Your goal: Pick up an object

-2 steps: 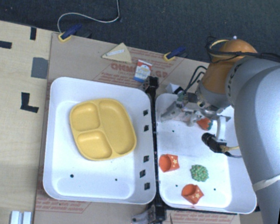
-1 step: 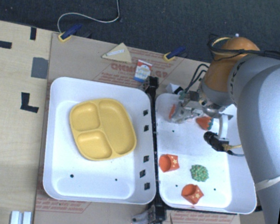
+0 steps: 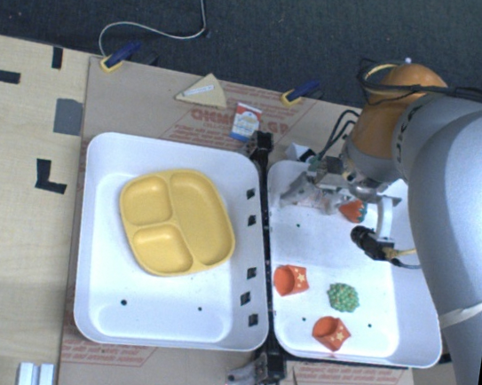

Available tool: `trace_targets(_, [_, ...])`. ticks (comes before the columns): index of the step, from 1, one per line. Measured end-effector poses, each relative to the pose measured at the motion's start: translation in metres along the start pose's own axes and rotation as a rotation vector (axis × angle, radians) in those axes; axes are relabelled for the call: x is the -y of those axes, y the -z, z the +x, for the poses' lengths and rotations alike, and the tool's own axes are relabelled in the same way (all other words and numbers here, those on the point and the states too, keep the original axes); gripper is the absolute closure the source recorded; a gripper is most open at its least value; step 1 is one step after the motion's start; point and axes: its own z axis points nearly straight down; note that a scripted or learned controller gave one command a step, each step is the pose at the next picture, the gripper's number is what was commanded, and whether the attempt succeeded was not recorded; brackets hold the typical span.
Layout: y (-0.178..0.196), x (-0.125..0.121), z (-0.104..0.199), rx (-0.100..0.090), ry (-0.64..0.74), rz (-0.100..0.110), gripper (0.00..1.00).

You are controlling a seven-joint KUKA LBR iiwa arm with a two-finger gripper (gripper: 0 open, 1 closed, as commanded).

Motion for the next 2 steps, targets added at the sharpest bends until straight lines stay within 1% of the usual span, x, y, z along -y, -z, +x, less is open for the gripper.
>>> trace_targets(1, [0.01, 0.0001, 0.0003, 0.001, 0.001, 0.001, 1.0])
trace_targets(2, [0.0094, 0.0003, 0.0001, 0.002, 0.001, 0.001, 0.0])
